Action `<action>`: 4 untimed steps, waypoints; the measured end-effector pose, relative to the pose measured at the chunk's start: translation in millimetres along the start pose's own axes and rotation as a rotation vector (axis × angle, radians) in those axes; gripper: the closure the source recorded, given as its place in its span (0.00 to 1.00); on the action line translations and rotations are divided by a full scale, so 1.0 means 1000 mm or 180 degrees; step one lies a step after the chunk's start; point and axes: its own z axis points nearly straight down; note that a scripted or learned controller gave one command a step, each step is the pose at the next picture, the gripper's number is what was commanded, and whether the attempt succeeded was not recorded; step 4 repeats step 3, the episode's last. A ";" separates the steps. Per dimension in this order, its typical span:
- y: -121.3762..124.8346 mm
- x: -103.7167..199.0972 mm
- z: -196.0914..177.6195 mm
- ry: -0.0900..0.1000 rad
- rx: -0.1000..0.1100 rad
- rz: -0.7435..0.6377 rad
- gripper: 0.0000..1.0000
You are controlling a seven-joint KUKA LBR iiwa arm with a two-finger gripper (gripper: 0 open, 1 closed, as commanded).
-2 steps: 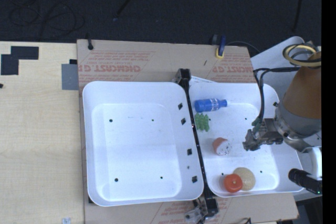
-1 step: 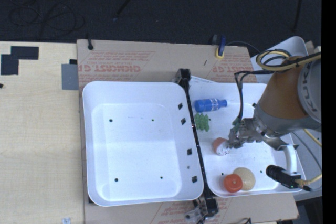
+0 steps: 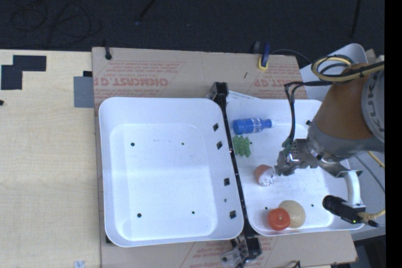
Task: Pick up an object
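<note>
Gripper [image 3: 286,163] hangs low in the right bin [image 3: 314,111] — just beside a small pinkish-white object [image 3: 264,175]; I cannot tell its state. Nearby: blue bottle [image 3: 251,125], green piece [image 3: 242,146], orange ball [image 3: 279,219] touching a tan ball [image 3: 294,213].

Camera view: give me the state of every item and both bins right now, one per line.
Blue bottle: lying on its side, right bin, far end.
Green object: resting loose just below the bottle.
Small reddish-white object: on the bin floor, beside the gripper, not lifted.
Red-orange round object: near corner, touching the tan round object.
Right bin: holds all five.
Left bin: bare white floor.
</note>
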 end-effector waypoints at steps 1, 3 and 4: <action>0.000 -0.001 -0.009 0.0003 0.0008 -0.0001 1.00; -0.001 -0.003 -0.028 0.0007 0.0026 -0.0019 1.00; -0.001 -0.003 -0.028 0.0007 0.0026 -0.0019 1.00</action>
